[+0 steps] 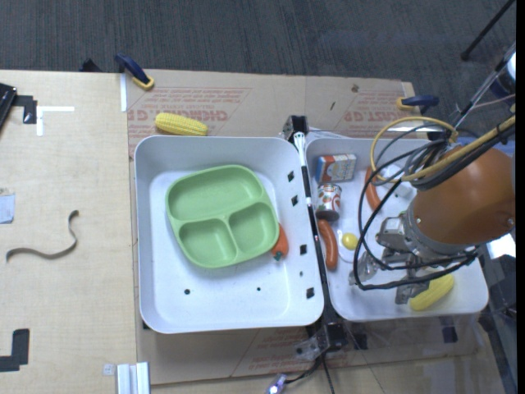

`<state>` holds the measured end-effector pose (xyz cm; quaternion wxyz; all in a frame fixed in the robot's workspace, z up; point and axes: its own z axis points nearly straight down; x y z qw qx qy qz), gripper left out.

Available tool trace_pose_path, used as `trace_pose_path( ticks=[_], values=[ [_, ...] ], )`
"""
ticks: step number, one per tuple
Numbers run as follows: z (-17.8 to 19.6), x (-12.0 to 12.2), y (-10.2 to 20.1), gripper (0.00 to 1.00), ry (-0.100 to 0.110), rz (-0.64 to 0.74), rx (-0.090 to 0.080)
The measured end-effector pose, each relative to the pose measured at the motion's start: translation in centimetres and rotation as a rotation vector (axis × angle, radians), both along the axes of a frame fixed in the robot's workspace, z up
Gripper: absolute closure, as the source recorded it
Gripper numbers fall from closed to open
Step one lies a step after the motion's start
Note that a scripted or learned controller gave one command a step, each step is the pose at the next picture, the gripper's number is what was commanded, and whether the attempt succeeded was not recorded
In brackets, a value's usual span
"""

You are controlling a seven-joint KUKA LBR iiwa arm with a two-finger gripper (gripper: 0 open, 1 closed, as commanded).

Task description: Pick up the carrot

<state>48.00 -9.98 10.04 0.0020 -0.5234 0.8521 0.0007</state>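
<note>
Camera view: two white bins sit side by side on the table [66, 154]. The left bin [221, 302] holds a green divided tray [221, 216]. The carrot [281, 243] lies in this bin, touching the tray's right edge, close to the wall shared with the right bin [459, 298].

The right bin contains a small box [338, 167] at its far end, a can [329, 198] just below it, a hot dog [329, 245] along the left wall, a small yellow ball [349, 240] beside that, and a yellow corn cob [432, 292] near the front edge.

The arm [467, 195], with its orange band, hangs over the right bin. The pincer [394, 273] sits low in that bin, well apart from the carrot; whether its fingers are apart or together cannot be told, as cables and the wrist obscure them.

A second corn cob [180, 124] lies on the cardboard behind the left bin.
</note>
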Motion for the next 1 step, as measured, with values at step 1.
trace_pose_path(
  ticks=[1],
  values=[
    [0.00,0.00,0.00,0.00,0.000,0.000,0.000]
  ],
)
